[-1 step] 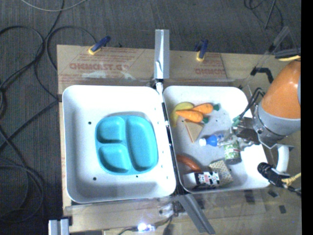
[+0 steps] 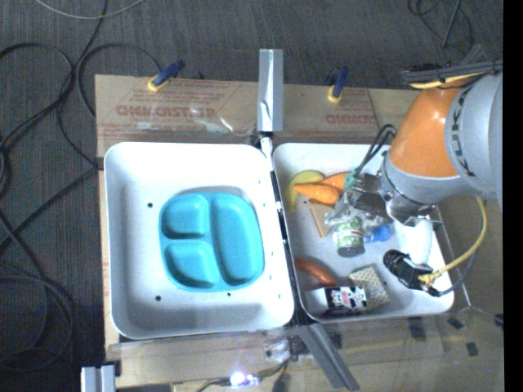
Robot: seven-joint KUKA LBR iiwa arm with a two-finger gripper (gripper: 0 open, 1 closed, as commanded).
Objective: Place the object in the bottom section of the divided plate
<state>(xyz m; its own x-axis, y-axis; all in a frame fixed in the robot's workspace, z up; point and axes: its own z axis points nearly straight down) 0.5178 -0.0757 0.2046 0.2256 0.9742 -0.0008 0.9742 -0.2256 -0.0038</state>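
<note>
Right bin (image 2: 441,300): can (image 2: 350,238) under gripper (image 2: 356,211)

Divided plate (image 2: 214,239) was turquoise; both bins (image 2: 131,186) white; carrot (image 2: 320,193) orange; small can (image 2: 350,239) carried a green label.

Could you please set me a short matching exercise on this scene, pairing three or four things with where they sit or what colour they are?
Things:
1. divided plate
2. carrot
3. two clamps
4. arm's band above the wrist

Descriptions:
A. orange, lying in the right bin near its far wall
B. blue, in the middle of the left bin
C. orange, over the right bin's far right corner
D. blue and yellow, on the cardboard's far edge

Pairs: 1-B, 2-A, 3-D, 4-C
</note>
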